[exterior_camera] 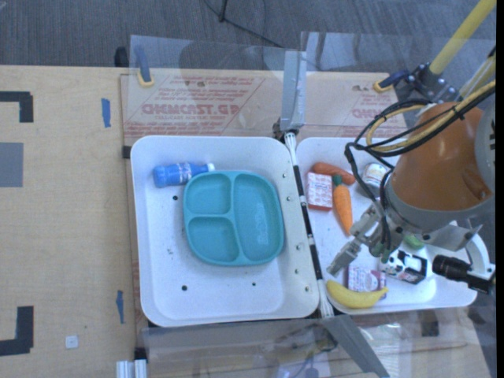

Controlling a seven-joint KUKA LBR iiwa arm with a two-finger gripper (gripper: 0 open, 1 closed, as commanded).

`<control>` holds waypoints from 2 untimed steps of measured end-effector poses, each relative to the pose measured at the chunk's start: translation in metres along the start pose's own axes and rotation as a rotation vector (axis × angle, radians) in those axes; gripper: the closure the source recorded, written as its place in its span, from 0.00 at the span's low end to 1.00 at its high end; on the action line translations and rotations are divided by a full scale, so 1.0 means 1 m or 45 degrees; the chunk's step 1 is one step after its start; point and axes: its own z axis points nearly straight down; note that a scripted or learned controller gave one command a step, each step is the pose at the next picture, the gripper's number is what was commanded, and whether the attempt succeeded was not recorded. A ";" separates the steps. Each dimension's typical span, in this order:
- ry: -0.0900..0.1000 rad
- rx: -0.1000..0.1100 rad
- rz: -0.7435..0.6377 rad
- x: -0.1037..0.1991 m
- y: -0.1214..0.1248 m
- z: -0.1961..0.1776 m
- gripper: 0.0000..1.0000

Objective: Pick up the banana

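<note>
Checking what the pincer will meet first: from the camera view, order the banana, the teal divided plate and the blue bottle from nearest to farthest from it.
Measured from the pincer in the right bin:
1. Banana, just below it at that bin's front edge.
2. Teal divided plate, in the middle of the left bin.
3. Blue bottle, at the left bin's far left corner.

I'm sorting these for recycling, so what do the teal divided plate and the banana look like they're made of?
The plate looks like moulded plastic: one even teal colour, smooth, faintly glossy, with rounded compartments. The banana looks like a plastic toy, uniformly yellow and smooth, though the view can't rule out real fruit.
</note>
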 end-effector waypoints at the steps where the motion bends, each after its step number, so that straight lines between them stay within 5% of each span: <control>1: 0.001 0.000 -0.193 0.001 0.001 0.000 0.00; 2: -0.008 -0.005 -0.180 -0.036 -0.040 0.084 0.00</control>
